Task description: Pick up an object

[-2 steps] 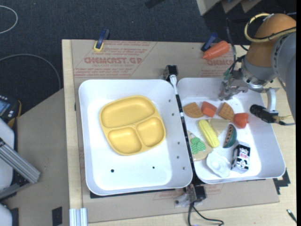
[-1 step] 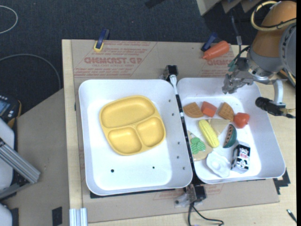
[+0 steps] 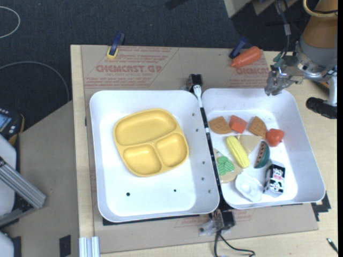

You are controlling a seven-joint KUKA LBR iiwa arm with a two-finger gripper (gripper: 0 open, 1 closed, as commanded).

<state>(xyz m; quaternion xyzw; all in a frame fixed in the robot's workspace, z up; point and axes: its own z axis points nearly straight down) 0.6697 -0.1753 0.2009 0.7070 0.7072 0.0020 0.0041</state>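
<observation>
I hover my fingers over the right bin's far rim (spread unclear), yet to descend toward the corn

A yellow divided plate sits in the left bin. An orange clamp and a blue-yellow clamp grip the desk's far edge.
</observation>
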